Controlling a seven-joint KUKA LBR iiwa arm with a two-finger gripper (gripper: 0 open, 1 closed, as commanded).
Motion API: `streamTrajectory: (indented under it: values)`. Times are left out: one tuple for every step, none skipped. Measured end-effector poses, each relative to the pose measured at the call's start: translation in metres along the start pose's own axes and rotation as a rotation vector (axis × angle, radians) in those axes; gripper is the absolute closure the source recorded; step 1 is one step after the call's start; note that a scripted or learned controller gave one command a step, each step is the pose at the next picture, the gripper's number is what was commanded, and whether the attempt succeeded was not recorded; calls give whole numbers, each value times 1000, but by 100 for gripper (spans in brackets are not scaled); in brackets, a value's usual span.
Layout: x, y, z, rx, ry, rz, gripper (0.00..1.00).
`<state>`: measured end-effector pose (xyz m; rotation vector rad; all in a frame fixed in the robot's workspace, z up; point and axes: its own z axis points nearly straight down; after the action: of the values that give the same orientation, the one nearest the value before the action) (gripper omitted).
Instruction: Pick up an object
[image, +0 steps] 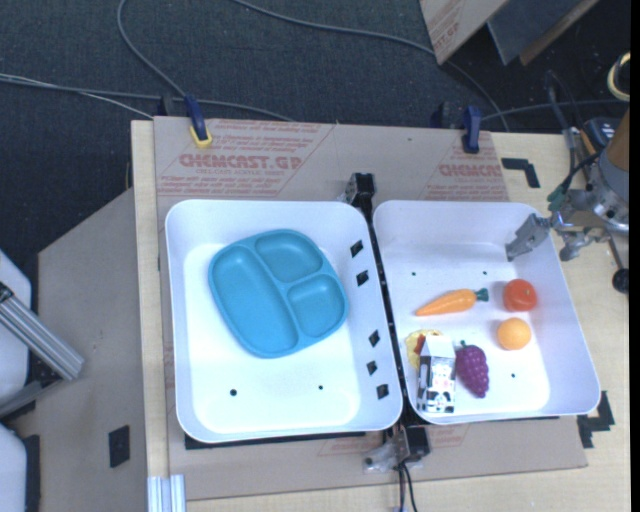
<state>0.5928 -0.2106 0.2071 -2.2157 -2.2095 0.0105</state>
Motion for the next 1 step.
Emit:
streamTrajectory:
  values:
    - [0,3,-7,-13,-3,-3,0]
